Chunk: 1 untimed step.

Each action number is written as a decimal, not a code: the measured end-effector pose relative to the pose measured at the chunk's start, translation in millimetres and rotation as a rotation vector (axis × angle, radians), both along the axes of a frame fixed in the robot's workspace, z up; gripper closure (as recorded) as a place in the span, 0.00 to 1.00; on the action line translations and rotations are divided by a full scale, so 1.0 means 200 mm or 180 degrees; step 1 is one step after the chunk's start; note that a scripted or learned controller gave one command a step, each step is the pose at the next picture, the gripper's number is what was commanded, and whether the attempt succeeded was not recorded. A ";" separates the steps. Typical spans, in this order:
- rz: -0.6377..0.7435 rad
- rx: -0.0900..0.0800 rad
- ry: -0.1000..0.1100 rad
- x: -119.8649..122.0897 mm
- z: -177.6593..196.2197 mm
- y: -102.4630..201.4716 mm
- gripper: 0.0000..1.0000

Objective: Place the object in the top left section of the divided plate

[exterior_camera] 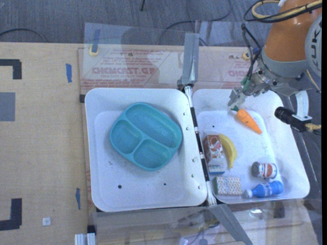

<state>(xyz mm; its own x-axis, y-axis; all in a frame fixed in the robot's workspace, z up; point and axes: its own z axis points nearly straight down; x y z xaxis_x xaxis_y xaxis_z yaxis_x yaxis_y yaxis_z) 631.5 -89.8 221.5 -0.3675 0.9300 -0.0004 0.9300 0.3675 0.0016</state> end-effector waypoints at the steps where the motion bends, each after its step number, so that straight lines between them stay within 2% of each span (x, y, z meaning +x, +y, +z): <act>1: 0.0694 0.0001 0.0002 -0.21 -0.06 0.31 1.00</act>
<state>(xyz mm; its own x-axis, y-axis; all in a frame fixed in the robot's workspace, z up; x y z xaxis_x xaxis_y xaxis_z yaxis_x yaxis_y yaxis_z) 588.9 -28.4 210.4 -0.5599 0.8286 0.0002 0.8286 0.5599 0.0010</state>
